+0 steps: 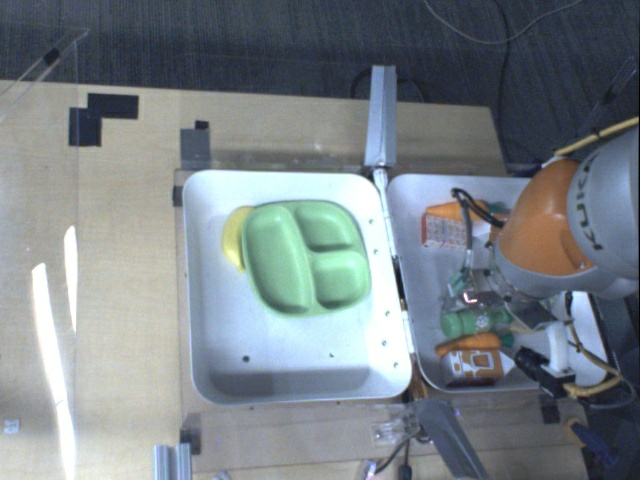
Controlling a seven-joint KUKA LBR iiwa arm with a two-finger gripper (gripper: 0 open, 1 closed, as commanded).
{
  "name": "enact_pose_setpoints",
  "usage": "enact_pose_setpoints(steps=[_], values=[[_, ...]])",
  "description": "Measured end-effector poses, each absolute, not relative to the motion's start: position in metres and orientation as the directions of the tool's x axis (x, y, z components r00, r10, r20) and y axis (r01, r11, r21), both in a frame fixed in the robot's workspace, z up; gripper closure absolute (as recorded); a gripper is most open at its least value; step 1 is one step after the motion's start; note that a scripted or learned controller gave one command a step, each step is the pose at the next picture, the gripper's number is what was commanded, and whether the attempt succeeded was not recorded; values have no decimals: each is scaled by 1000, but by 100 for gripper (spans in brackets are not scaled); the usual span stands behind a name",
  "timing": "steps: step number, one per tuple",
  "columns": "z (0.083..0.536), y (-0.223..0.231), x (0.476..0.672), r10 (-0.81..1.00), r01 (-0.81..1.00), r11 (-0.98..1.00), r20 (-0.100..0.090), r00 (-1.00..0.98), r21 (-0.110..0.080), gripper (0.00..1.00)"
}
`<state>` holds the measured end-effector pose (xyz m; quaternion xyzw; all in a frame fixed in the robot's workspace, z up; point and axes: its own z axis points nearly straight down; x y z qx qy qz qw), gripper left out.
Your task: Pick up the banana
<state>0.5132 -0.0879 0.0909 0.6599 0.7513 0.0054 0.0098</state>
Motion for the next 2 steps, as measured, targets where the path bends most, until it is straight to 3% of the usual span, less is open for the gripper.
enact_pose_setpoints(steps=[1,2], values=[[89,-85,587,1000,1000,-25,-2,25,15,100],[185,-74,499,994,994,-110,0,110,5,100]])
